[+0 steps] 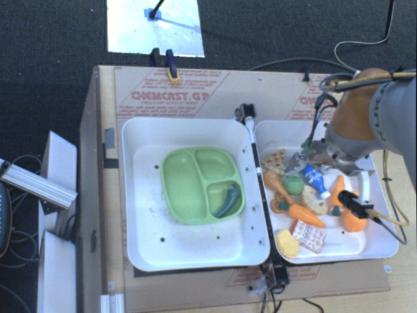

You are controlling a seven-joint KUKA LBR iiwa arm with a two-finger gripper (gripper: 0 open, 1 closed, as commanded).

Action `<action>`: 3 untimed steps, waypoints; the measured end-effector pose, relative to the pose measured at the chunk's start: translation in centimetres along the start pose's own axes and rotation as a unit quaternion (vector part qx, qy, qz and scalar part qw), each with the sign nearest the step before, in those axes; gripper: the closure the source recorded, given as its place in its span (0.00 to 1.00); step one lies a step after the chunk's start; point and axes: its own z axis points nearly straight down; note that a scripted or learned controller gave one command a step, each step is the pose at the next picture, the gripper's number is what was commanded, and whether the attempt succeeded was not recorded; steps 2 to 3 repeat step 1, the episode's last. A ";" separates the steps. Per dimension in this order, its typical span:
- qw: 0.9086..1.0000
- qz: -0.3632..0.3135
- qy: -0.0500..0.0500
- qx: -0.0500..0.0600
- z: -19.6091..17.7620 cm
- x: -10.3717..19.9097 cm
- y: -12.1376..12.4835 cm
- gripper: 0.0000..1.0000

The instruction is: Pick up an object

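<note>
Right bin [384,243] held mixed toys: blue bottle [316,180] at centre, carrot [305,214] at its 7 o'clock, green ball [294,185] at its 9 o'clock, red-and-white box [308,235] lower down. Gripper [306,156] stood at the bottle's 11 o'clock; its opening and any hold could not be told. Left bin [140,194] held a green tray [195,182].

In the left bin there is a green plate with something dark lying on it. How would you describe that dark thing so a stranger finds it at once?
Look at the left white bin, which holds a pale green divided plate. In the plate's small compartment nearest the right bin lies a dark green, elongated, slightly curved item. It is the plate's sole item, and much darker than the plate itself.
</note>
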 end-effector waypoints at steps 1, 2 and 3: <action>1.000 -0.001 0.000 -0.002 -1.1 0.0 0.1 1.00; 1.000 -0.001 0.000 -0.002 -1.1 0.0 0.1 1.00; 1.000 -0.001 0.000 -0.002 -1.1 0.0 0.1 1.00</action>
